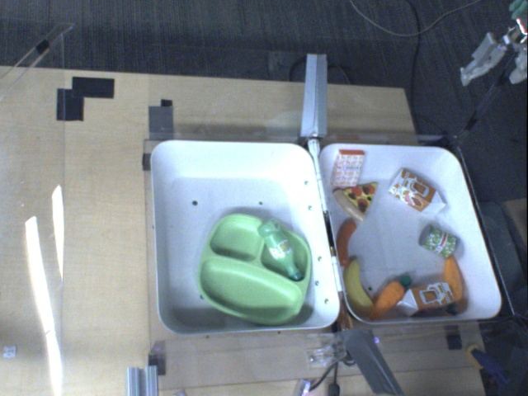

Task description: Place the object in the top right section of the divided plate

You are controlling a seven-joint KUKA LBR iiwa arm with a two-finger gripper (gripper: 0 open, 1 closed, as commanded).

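the green divided plate lies in the left bin, and a pale green bottle rests on its side in the plate's top right section, so by the look of things the task's thing sits where it was meant to go. the right bin keeps the spare toys: a banana, a carrot, a pizza slice and small cartons, gathered there as stock for picking. the pincer hangs at the upper right, well apart from both bins above the dark floor; whether it is released or clenched cannot be told.
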